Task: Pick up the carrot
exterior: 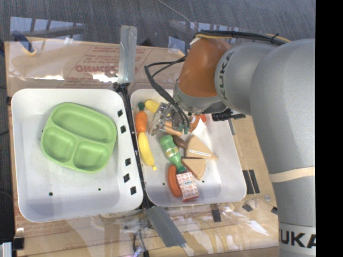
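Grey arm (268, 106), orange band above the wrist, fills the right side nearest the lens; left bin (32, 197), well left of the fingers, bears a green divided plate (79, 137); right bin (225, 189) lies under the gripper (170, 121); carrot (141, 122) rests just left of the fingers by the bin's left wall, not between them; banana (144, 150) below-left; green bottle (170, 150) just below; finger spread cannot be told.

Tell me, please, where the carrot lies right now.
The carrot lies in the right bin, near its left wall, just above the banana and left of the gripper.
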{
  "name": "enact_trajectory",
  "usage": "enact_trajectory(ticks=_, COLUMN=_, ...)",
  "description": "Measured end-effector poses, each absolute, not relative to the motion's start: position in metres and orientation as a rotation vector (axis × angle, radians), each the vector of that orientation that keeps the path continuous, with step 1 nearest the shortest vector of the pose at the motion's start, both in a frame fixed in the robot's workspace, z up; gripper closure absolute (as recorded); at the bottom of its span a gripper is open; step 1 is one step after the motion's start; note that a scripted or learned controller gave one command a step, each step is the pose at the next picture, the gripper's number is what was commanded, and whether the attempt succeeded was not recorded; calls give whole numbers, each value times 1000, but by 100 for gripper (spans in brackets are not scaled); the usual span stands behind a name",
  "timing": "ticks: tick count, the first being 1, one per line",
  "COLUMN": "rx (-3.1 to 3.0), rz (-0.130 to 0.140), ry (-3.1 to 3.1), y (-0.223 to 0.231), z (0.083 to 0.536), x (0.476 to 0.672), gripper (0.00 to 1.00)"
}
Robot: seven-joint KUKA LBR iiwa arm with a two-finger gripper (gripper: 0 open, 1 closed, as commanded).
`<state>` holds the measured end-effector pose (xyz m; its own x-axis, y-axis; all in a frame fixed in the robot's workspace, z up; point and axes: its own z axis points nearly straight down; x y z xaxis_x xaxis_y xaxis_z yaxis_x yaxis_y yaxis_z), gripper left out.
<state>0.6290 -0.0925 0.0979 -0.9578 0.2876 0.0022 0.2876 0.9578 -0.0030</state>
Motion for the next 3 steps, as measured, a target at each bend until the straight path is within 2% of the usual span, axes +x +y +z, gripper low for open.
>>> enact_trajectory(ticks=1, rx=-359, rz=-2, ry=-3129, y=-9, z=283, x=589, gripper=100)
enact_trajectory(ticks=2, rx=-33, rz=2, ry=-3144, y=-67, z=361, x=614, gripper=100)
enact_trajectory(ticks=3, rx=324, rz=4, ry=-3129, y=-139, z=441, x=628, gripper=100)
